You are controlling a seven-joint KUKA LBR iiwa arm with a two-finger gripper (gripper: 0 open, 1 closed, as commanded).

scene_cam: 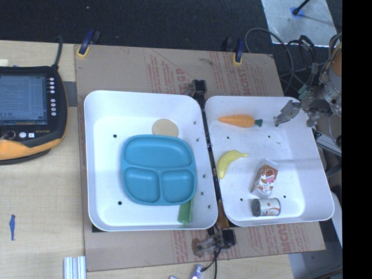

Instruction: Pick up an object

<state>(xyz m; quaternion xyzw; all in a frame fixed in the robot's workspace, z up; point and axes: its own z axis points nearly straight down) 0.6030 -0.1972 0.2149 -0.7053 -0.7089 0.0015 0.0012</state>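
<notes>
Gripper (297,116) is seen spread wide over the right bin's (302,156) far right edge, nothing held; carrot (236,121) lies just beside, banana (229,161) nearer. Cardboard (145,68) is clamped beneath.

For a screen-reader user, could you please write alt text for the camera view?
The gripper hovers at the right bin's far right corner, holding nothing, near a toy carrot, banana, small carton and tipped cup. The left bin holds a blue divided plate.
</notes>
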